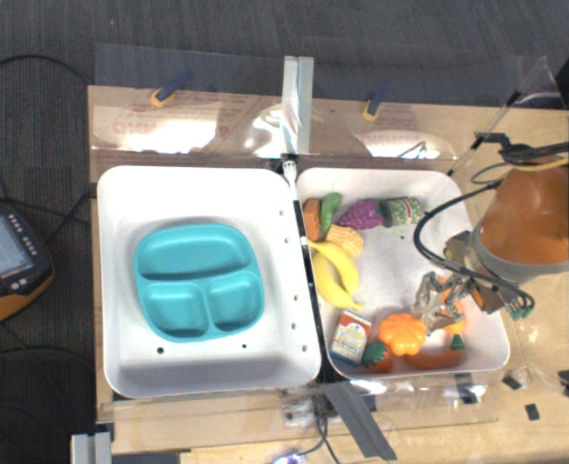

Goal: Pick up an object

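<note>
The right bin [400,259] holds toy food: a yellow banana [334,271], corn [345,239], a purple grape bunch [364,214], a green-grey piece [401,209], an orange pepper [403,333], a small carton [350,337] and a red piece [429,358]. My gripper [440,307] hangs low over the bin's right front part, just right of the orange pepper. Its metal fingers point down and left, and a bit of orange shows beside them. The arm's orange band [526,216] rises behind it.
The left bin [120,259] carries a teal divided tray [199,280]. A vertical post [298,104] stands at the back between the bins. A handheld pendant [4,259] lies off the bench at the left. Cables loop near the arm.
</note>
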Robot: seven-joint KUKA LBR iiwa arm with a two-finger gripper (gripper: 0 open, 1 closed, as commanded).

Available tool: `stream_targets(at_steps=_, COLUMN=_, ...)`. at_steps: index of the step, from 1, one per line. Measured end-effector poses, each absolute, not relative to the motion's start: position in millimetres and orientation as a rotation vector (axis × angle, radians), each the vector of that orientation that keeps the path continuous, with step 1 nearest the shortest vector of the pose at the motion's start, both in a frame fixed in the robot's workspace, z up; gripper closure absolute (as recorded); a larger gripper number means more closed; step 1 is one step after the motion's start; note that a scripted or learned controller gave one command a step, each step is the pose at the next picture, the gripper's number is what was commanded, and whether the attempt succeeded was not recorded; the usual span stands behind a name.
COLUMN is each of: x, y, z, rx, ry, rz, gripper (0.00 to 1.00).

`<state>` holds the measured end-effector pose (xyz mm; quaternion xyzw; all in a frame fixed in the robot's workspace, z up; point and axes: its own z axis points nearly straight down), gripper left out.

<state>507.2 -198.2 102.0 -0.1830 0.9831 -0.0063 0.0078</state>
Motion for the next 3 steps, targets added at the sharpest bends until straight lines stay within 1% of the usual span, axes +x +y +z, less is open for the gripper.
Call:
stream_targets(at_steps=1, x=508.9, y=-178, z=93, rx=-0.601, ry=3.07, rz=-0.021, gripper=1.0)
stream_targets(at_steps=2, x=558.4, y=-170, z=92, rx=-0.443, ry=3.1, rz=-0.009, gripper=1.0)
stream_targets(at_steps=3, x=594.7, y=-146, z=92, rx=-0.493, ry=3.088, rz=-0.013, gripper=1.0)
